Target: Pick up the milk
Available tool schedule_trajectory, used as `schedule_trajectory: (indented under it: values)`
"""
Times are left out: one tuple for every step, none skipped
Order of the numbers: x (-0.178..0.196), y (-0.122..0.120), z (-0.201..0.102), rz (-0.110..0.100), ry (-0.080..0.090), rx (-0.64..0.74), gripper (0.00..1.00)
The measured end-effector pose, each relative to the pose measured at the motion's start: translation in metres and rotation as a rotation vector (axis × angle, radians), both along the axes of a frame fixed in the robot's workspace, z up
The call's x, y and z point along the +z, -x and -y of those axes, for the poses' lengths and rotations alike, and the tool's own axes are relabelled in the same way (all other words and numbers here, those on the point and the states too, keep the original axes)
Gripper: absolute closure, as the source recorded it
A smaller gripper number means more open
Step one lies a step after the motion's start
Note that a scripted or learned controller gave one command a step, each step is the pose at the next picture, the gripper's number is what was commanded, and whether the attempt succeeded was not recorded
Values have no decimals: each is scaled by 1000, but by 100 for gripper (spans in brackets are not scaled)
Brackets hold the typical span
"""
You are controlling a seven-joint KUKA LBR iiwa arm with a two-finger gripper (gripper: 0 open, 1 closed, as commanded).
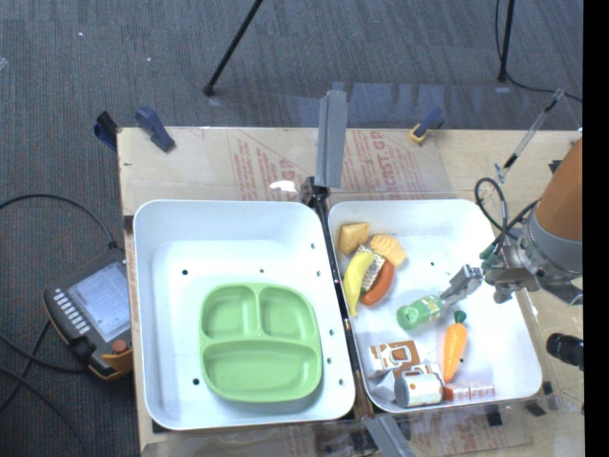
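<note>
The milk (395, 355), a small white carton with brown-orange print, lies flat near the front of the right bin (428, 212). My gripper (481, 289) hangs over that bin's right half, above and to the right of the carton and well apart from it. Its fingers stand open with nothing between them. The left fingertip (463, 281) sits just above a green bottle (419, 310) lying on its side.
An orange carrot (455, 347), a white can (419, 388) and a red-white packet (471, 389) lie close to the milk. A banana (356, 276), a hot dog (378, 280) and a cheese wedge (354, 235) sit at the back left. The left bin holds a green divided plate (259, 343).
</note>
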State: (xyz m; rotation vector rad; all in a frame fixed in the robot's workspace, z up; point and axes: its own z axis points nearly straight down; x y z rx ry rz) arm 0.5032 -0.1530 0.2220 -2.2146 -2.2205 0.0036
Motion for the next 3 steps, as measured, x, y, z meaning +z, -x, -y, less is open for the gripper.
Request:
schedule_trajectory:
  values:
    - [-114,15,-63,15,3,169,0]
    - [-103,13,-64,18,0,167,100]
    - [-104,14,-64,15,-2,168,0]
